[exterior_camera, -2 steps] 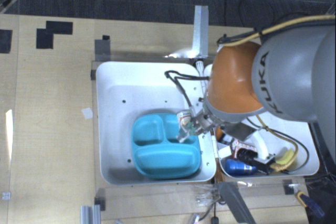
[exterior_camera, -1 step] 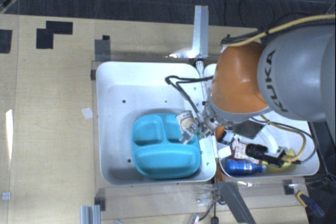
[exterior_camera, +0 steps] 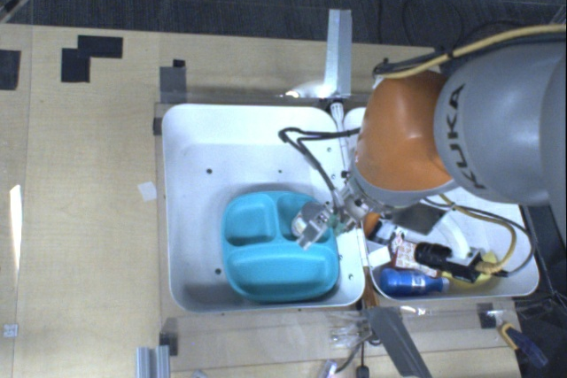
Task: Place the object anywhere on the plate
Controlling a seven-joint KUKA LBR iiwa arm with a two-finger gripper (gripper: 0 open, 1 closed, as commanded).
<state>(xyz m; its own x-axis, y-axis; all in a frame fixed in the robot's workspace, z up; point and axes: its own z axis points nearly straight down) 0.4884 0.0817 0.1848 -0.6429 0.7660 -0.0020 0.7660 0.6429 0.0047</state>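
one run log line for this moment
arm: reaching over bins | gripper: above plate, right side | plate: blue, sectioned, in left bin | grasp: unclear | right bin: cluttered

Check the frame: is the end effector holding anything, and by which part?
Cannot be told. The end effector sits over the right edge of the blue plate in the left bin, but nothing distinct shows in its grip.

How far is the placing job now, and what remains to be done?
The tool is over the right edge of the blue divided plate in the left bin, so the approach looks done. Whether it carries an object, I cannot tell. Nothing loose lies on the plate's visible compartments. Other items, including a blue can, lie in the right bin. The placing itself seems not yet finished.
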